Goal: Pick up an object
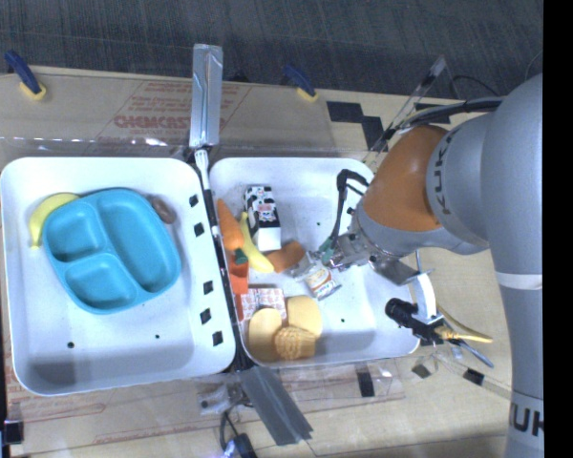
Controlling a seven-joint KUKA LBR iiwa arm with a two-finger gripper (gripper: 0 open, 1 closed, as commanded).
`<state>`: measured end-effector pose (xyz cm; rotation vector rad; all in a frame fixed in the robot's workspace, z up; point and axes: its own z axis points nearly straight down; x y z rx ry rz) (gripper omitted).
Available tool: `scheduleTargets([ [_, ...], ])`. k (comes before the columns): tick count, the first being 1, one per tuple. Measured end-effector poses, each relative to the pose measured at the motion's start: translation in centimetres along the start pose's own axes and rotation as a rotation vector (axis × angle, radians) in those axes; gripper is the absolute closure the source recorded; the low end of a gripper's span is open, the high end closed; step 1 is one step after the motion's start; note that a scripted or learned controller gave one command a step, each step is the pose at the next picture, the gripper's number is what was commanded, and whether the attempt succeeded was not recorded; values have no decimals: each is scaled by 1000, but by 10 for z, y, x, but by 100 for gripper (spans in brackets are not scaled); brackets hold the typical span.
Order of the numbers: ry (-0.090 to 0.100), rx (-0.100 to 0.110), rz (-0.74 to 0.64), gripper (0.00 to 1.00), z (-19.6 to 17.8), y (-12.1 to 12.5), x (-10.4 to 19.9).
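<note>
The right bin (382, 337) holds a heap of toy food along its left side: an orange carrot (231, 227), a black and white carton (262, 208), a brown piece (288, 255), a printed packet (263, 301) and yellow round pieces (285, 330). My gripper (327, 263) reaches down into the middle of this bin from the right, under the orange wrist band (411, 184). Its tip sits right at a small crinkled wrapper (316, 280), just right of the brown piece.
The left bin (38, 351) carries a blue divided tray (113, 246) with a yellow banana (48, 210) behind it and a small brown thing (162, 208) at its right. A metal divider post (205, 93) stands between the bins. The right bin's far right floor is bare.
</note>
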<state>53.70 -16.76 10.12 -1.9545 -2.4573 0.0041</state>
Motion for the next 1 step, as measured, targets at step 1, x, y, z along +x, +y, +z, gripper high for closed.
scheduleTargets([
  [1, 1, -5, 177, 100, -93, 56, 71],
])
